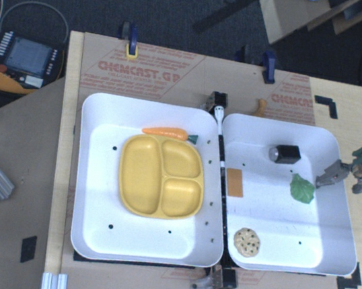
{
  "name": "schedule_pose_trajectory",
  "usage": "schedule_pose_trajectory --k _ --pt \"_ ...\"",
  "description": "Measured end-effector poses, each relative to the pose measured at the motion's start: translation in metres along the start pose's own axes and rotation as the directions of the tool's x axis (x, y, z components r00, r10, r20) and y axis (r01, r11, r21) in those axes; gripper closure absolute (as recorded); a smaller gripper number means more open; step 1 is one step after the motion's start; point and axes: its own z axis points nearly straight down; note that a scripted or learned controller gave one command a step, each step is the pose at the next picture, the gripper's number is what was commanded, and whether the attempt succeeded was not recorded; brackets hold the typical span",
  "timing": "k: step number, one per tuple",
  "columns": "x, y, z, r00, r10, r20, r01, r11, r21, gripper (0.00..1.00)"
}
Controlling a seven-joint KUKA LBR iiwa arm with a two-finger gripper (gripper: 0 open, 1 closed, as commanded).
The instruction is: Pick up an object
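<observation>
Two-finger grey gripper [335,174] poking in over right white bin [339,220] rim, grip state impossible to tell. Crumpled green leafy piece [302,190] just beside it. Further off: black cylinder [284,153], flat brown card [234,182], round speckled cookie [246,241]. Left white bin [93,181]: yellow divided plastic tray [162,175], orange carrot [166,132].

Carrot [166,132]: orange, lying flat along left bin's far wall.
Green piece [302,190]: crumpled, sitting near right bin's right wall.
Cookie [246,241]: round, speckled, lying flat near right bin's front edge.
</observation>
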Motion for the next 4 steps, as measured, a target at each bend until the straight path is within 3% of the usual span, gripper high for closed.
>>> schedule_pose_trajectory --k 1,4 --pt "0.001 0.003 -0.007 1.000 -0.004 0.003 0.004 1.000 -0.012 0.00" --pt "-0.006 0.008 0.128 1.000 -0.004 0.001 0.004 1.000 -0.008 0.00"
